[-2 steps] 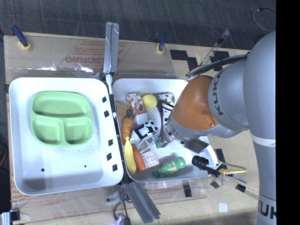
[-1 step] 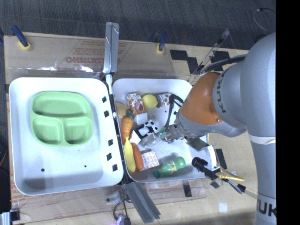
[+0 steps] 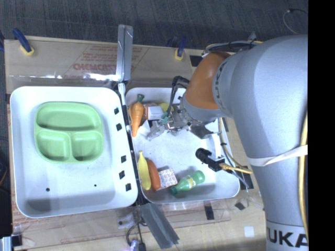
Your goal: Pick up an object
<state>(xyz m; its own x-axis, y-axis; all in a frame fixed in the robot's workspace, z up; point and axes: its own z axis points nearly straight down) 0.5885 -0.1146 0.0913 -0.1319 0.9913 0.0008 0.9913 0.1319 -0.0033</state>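
My gripper (image 3: 166,123) reaches into the right bin (image 3: 172,150) from the right, low over its upper middle, beside a small white box (image 3: 154,111). An orange carrot (image 3: 136,116) stands along the bin's left wall, just left of the gripper. Along the lower left lie a yellow banana (image 3: 143,169) and a red-orange sausage-shaped piece (image 3: 154,174). A small patterned block (image 3: 168,178) and a green bottle (image 3: 187,183) lie near the front wall. The grey arm with its orange band (image 3: 203,88) hides the bin's upper right part.
The left bin (image 3: 31,187) holds a light green divided tray (image 3: 68,131). A metal divider (image 3: 124,54) stands between the bins at the back. A black cable connector (image 3: 208,158) hangs over the right bin's right side. Blue clamps (image 3: 23,41) sit on the bench's far edge.
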